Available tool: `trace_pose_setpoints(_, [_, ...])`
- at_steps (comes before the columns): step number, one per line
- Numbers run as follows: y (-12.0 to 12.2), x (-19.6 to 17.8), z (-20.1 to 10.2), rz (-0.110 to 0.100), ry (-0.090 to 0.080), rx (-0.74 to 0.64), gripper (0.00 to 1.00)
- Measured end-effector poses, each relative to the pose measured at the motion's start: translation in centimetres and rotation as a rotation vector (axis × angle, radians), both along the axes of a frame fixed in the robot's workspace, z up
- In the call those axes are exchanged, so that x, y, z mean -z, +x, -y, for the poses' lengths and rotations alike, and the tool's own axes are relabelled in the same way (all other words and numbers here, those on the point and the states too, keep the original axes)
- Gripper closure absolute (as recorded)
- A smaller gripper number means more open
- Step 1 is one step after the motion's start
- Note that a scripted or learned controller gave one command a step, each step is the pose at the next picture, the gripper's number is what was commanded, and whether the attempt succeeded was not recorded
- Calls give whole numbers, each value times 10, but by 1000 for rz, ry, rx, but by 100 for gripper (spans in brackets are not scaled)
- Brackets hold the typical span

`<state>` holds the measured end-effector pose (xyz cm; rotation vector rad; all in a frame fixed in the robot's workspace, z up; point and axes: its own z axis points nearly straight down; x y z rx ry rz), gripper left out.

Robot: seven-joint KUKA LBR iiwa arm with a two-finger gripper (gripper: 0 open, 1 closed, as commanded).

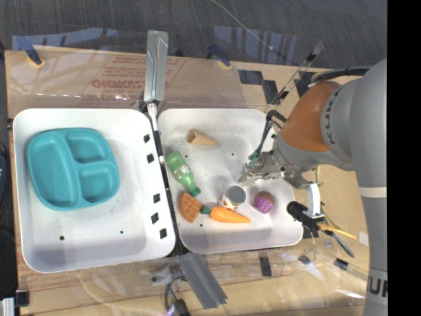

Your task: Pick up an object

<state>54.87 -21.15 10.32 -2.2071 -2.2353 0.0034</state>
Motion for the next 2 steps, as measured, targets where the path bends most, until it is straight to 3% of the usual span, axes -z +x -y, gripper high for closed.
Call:
trace_pose_setpoints(1, [-8, 12, -70, -2, 4, 0, 100])
trace_pose_setpoints(2, [35, 12, -122, -1, 3, 0, 100])
